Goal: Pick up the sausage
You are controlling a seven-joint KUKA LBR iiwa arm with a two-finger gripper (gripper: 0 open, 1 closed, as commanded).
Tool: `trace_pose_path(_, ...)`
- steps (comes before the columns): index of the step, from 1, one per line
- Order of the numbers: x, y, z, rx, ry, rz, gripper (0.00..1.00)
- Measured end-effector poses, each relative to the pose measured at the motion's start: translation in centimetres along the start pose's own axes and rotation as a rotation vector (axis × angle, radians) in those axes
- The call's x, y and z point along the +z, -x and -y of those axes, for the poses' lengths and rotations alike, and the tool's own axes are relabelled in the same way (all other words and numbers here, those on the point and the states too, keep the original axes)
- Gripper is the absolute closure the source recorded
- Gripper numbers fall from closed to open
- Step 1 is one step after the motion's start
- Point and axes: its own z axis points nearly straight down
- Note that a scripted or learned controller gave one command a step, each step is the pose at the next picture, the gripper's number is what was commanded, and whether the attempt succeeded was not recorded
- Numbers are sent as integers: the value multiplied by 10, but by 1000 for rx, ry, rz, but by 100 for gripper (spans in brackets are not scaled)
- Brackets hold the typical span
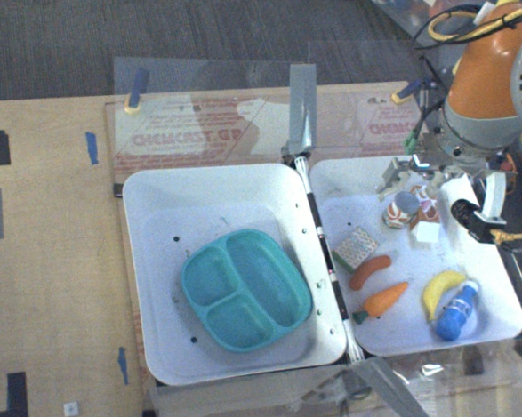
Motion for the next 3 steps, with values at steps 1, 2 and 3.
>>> trace_pose_path(1, 16, -5, 29, -314, 0, 0, 0)
trace_pose_path(2, 98, -17, 39, -533, 12, 3, 0)
trace_pose_path(3, 91, -22, 63, -886, 3, 0, 0)
